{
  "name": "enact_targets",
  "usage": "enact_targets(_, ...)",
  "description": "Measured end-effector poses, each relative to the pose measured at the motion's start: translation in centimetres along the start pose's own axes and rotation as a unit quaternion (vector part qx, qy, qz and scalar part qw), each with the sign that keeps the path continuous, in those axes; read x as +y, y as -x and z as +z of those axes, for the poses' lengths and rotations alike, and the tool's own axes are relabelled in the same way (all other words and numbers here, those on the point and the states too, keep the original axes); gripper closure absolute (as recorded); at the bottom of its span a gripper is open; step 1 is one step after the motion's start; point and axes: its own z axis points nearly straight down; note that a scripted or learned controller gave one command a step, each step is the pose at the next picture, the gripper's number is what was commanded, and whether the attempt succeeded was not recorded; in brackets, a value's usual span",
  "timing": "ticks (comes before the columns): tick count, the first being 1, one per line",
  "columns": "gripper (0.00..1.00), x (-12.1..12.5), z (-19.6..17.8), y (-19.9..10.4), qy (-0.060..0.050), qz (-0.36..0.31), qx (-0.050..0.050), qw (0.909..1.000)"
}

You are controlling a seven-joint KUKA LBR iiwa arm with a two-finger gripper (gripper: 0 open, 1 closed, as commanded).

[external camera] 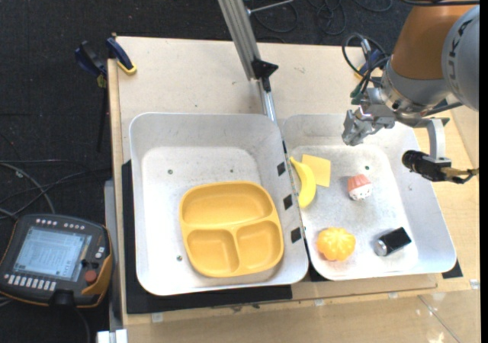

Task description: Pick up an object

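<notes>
I am viewing the left bin (152, 143), which is holding a yellow divided tray (229, 229). The right bin (427, 235) is carrying a banana (306, 184) against a yellow wedge (320, 168) at its left side, an orange fruit (336, 244) near, a black block (393, 242) to its right, and a small red-and-white toy (360, 187) between. The gripper (353, 134) is hovering over the far edge of that bin; I cannot tell its finger state.

Your bench (191, 67) carries two bins side by side. Left bin (152, 143) holds the divided tray (230, 229). In the right bin (427, 219): banana (306, 181) and wedge (318, 170) at the left wall, strawberry-like piece (359, 187) mid, orange (335, 244) and small block (393, 242) in front. Tool (354, 129) hangs over its back edge.
</notes>
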Motion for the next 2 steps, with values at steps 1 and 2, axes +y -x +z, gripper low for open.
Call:
enact_targets(1,1.0,-0.6,-0.4,-6.5,0.0,-0.001,0.0,1.0)
enact_targets(2,1.0,-2.0,-0.1,-12.4,-0.001,0.0,0.0,1.0)
